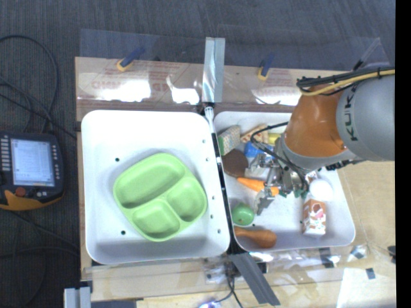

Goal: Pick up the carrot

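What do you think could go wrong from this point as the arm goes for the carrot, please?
1. The carrot lies in a crowd: a brown item sits close on one side and a green ball on the other, so the gripper may nudge or grab a neighbour.
2. The carrot is slim and tapered, so it could slip out on closing.
3. It lies near the right bin's inner wall, which may hamper the approach.

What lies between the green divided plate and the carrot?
In the camera view, the left bin's bare white floor, then the rims where both bins meet, lie between the green divided plate and the carrot.
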You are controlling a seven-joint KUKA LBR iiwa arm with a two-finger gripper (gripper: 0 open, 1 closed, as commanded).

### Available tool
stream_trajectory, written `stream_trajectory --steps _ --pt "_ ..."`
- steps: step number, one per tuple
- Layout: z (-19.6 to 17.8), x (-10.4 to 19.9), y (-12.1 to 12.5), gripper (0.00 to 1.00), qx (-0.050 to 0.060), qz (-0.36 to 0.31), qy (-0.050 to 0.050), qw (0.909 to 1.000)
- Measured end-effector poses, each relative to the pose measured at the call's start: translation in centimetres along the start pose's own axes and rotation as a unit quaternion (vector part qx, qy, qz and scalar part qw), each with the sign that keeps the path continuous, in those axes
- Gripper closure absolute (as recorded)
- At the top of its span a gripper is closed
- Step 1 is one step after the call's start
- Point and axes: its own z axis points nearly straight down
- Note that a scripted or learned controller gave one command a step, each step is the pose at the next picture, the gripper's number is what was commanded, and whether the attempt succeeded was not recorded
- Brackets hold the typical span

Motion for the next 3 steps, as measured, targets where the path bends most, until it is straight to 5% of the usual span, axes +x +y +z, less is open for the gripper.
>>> stream_trajectory --steps 1,2,3 --pt "-1.2 -0.3 0.0 1.00 0.002 -0.001 -0.004 1.0000" --pt "-0.2 5.5 -1.0 1.00 0.000 0.039 -0.003 0.9992" --pt "-9.4 4.3 5.0 1.00 -0.002 -0.088 0.006 0.9961"
